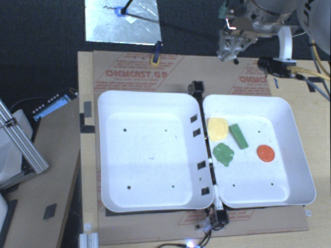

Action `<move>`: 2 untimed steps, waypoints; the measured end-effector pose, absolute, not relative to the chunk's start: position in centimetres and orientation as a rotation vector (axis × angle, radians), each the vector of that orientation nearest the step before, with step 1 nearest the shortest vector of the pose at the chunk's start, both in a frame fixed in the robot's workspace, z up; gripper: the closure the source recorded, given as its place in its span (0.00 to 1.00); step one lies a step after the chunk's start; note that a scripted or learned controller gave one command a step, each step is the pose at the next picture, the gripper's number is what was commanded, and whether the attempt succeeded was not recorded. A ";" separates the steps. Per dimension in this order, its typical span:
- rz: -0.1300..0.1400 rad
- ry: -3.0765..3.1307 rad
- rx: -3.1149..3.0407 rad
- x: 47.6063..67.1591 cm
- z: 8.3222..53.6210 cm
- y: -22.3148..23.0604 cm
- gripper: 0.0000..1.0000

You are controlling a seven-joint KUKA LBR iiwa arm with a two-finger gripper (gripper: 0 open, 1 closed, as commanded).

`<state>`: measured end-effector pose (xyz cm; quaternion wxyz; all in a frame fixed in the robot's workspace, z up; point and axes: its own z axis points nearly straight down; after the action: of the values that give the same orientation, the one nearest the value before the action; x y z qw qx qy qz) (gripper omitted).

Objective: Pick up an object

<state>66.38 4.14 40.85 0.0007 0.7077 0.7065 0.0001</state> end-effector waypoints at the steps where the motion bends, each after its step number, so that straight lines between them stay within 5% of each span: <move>1: 0.006 2.224 2.214 66.6 44.3 4.4 1.00; 2: -0.009 2.237 2.216 66.7 30.4 11.5 1.00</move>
<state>66.71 11.46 30.43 -0.0035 0.7038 0.7104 -0.0029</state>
